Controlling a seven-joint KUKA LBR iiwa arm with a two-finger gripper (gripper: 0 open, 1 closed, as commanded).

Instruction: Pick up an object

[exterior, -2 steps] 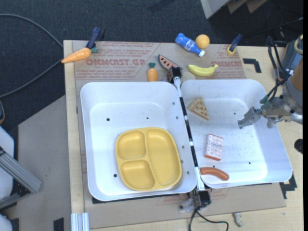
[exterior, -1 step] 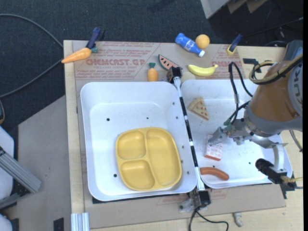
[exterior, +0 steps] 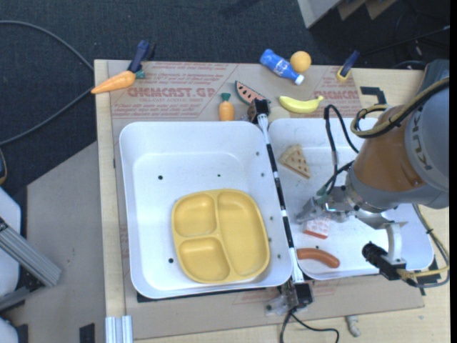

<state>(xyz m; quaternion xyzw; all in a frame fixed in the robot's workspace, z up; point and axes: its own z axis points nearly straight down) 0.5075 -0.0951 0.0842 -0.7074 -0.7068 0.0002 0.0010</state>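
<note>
In the right bin [exterior: 421, 252] lie a tan wedge of toy bread [exterior: 295, 161], a small red and white piece [exterior: 317, 227] and a red sausage [exterior: 318, 257]. My gripper [exterior: 323, 207] hangs low over the bin's left half, just above the red and white piece and below the wedge. The grey arm [exterior: 389, 166] with its orange band covers the bin's right part. The gripper's tip is small and dark against the bin floor.
The left bin [exterior: 143, 156] holds a yellow divided tray [exterior: 218, 234]. Behind the bins lie a carrot [exterior: 113, 83], a small carrot [exterior: 226, 110], a watermelon slice [exterior: 248, 92], a banana [exterior: 300, 104], a blue bottle [exterior: 280, 66] and an orange ball [exterior: 300, 61].
</note>
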